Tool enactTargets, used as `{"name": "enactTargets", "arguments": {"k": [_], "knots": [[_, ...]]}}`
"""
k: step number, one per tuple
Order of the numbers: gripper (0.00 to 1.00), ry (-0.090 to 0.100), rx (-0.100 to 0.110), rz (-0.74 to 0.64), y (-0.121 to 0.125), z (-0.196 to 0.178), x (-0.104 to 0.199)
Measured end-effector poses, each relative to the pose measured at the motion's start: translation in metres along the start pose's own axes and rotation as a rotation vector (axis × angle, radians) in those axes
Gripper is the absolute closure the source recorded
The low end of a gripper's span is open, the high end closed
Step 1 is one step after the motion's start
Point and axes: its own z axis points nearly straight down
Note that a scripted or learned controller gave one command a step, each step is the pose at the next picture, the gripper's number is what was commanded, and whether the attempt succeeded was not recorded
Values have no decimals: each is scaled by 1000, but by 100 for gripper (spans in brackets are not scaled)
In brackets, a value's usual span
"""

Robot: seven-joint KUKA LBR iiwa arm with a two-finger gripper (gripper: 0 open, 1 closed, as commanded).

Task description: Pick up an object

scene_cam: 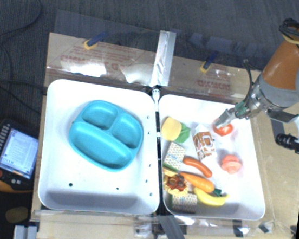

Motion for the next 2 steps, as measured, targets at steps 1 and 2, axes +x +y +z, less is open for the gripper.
{"name": "enactTargets", "arguments": {"k": [1,2], "knots": [[100,0,0,-51,-87,-2,-12],[100,2,1,218,-35,13,18]]}}
